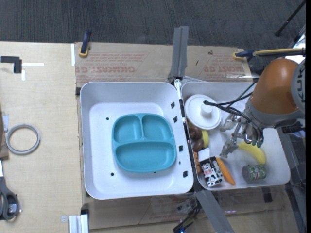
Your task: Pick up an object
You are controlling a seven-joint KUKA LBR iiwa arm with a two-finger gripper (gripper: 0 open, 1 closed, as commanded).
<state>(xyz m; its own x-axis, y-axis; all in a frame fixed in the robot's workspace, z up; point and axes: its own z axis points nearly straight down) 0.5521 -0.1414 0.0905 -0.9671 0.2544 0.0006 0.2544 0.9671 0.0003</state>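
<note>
- Far left on the bench we see a grey ring (22, 139) lying flat, well apart from the bins.
- Next comes the left bin (92, 144), and in it a teal divided plate (144, 142) sits right side up near the middle.
- At the near left edge of the right bin (279, 176) we see a black-and-white carton (211, 173), with an orange carrot (225, 171) lying just beside it on its right.
- Above these, a white round lid (204, 112) with a knob rests toward the far left corner of that bin.
- The gripper (228, 148) hangs over the middle of the right bin, fingers pointing down and to the left; we see them slightly spread with nothing between them.
- A yellow banana (254, 152) lies just right of the fingertips, partly under the wrist.
- A green can (254, 173) lies on its side near the bin's near right corner.
</note>
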